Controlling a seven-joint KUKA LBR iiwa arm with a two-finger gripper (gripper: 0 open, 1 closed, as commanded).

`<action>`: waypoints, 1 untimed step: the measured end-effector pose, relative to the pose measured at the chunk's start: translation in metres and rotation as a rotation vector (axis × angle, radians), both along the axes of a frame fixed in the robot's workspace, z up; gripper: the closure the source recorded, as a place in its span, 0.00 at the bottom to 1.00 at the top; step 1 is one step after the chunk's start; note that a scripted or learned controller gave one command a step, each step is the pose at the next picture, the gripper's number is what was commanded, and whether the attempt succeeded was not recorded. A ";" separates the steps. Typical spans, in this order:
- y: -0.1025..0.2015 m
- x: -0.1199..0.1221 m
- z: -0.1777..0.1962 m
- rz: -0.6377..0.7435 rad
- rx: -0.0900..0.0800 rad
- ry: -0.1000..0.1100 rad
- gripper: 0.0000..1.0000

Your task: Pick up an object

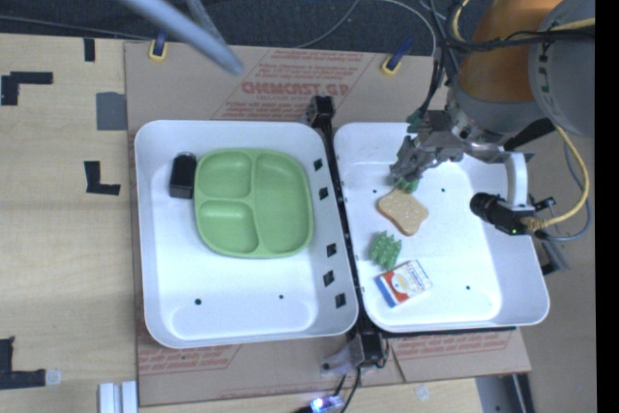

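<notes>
A slanted overhead view of a tabletop [58, 208] of pale wood grain, marked with black tape pieces. A brown cardboard sheet [290, 82] lies on it, printed with red lettering too blurred to read with certainty. On the cardboard sit two shallow white bins side by side, touching along their inner edges.

The left bin [164, 305] holds a light green divided plate [254, 203] with three compartments, and a small black block [183, 175] just beside the plate's left edge.

The right bin [503, 295] holds a tan bread-shaped piece [402, 212] near its middle, a small green leafy toy [385, 250] just below it, and a small white carton [403, 281] with red and blue printing, unreadable, near the front.

Behind the tabletop is dark carpet crossed by loose cables.

The grey arm with its orange band [517, 34] reaches in from the right. Its tool [408, 174] points down into the right bin, just above the bread-shaped piece; whether its fingers are apart or together cannot be told.
</notes>
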State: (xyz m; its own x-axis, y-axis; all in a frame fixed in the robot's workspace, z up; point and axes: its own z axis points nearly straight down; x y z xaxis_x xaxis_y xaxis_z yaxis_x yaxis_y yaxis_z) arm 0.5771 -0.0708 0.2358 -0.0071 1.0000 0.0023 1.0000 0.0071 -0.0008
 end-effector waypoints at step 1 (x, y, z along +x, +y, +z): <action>0.057 -0.005 0.002 0.000 -0.001 0.001 1.00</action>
State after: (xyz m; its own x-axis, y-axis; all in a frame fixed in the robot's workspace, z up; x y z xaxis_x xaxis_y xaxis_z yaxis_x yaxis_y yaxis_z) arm 0.5723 -0.0136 0.2381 -0.0072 1.0000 0.0015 1.0000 0.0072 -0.0017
